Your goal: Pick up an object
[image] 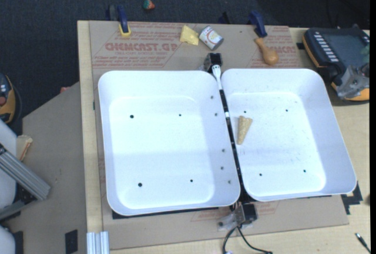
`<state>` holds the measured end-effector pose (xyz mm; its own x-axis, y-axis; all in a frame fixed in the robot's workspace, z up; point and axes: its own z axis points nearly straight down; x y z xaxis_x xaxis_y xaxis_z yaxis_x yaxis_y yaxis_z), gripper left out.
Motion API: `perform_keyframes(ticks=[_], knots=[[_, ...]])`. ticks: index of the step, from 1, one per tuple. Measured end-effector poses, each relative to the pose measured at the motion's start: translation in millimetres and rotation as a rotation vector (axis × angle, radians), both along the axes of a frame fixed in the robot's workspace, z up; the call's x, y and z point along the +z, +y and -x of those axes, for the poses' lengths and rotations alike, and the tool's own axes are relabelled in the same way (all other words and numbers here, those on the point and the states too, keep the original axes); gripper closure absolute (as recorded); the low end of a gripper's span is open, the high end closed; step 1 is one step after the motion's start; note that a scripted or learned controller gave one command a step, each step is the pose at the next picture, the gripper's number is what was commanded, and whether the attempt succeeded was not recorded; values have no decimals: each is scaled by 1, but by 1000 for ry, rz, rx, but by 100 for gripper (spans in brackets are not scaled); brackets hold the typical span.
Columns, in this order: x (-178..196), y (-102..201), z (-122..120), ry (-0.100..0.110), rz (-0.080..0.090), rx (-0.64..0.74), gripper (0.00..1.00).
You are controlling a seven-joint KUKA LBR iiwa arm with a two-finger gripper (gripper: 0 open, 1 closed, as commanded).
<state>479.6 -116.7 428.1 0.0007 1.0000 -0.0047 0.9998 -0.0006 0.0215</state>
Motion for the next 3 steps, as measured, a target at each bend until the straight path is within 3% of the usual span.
perform_keyframes(ticks=[1, 2, 3], knots=[[-36, 57, -1, 26, -7, 6, 100], [-101, 161, 1, 30, -7, 12, 100], [86, 164, 0, 0, -8, 3, 100]])
